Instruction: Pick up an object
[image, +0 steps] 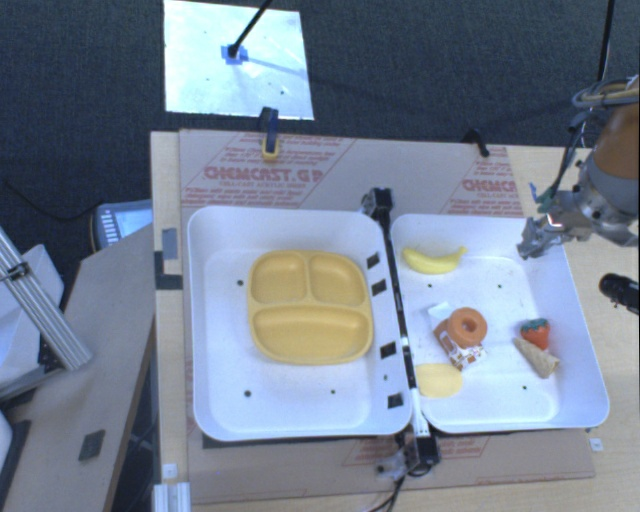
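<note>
Faintly, "CHEMCAST GP" on board (262, 172) behind bins (215, 300).

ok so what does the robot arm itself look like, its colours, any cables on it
At the view's right edge, the arm is grey metal with an orange band above the wrist. Thin dark cables loop down beside it. Its pincer is a small, dark grey metal piece with a tiny red spot near it.

arm (615, 150): cut off by right edge | fingers (533, 243): too small to tell their spread
</note>
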